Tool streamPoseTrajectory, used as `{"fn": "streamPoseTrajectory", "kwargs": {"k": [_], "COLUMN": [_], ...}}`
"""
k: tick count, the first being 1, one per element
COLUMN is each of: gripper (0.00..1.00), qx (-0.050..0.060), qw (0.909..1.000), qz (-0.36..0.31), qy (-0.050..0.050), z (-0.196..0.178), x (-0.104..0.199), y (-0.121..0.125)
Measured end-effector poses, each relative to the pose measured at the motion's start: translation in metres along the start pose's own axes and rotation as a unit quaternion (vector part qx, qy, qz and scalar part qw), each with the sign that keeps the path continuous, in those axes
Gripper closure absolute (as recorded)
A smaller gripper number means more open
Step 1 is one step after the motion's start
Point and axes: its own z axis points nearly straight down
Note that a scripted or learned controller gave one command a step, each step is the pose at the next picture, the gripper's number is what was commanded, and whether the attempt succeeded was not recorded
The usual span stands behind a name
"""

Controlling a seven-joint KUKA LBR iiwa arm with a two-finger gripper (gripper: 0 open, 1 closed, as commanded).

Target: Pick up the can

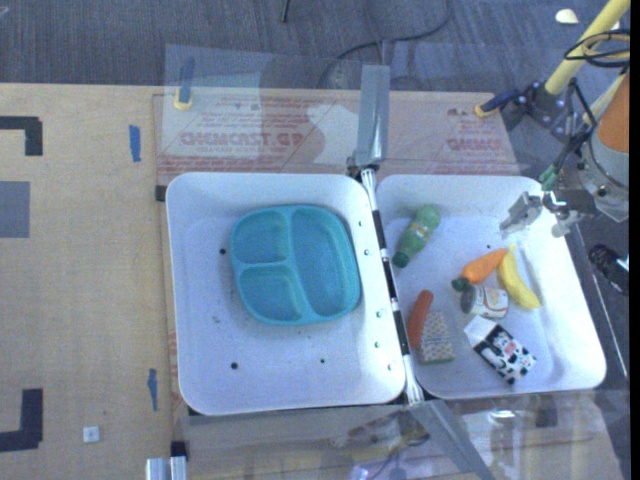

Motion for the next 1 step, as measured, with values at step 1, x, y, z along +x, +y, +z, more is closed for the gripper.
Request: {"fn": "streamPoseTrajectory", "kwargs": {"k": [1], "gripper": [0.0], "qx": [-0.001], "qw": [0.9994], "qz": [-0.036], "qy": [0.0], "z": [0.1107], "x": [0.0154], "y": [-0.064]}}
